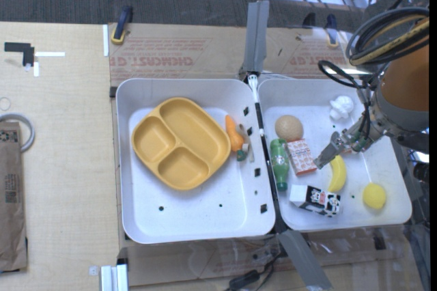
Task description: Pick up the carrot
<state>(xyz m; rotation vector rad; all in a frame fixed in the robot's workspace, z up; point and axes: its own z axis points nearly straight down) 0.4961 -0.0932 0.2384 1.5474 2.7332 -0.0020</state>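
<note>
Milk carton [315,199] lies at the right bin's [403,214] near edge. End effector [326,158] hovers above that bin beside the banana [337,175]; grip state cannot be told. Carrot [234,135] rests in the left bin [130,167], touching the yellow plate's [180,143] right rim. Best approach: cross the divider, descend over the carrot's middle, clear of the plate.

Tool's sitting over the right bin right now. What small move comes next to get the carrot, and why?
Probably lift a little and travel left across the divider. The tool is low in the right bin, between the small red carton and the banana, while the carrot lies in the left bin, against the yellow plate's right edge.
</note>
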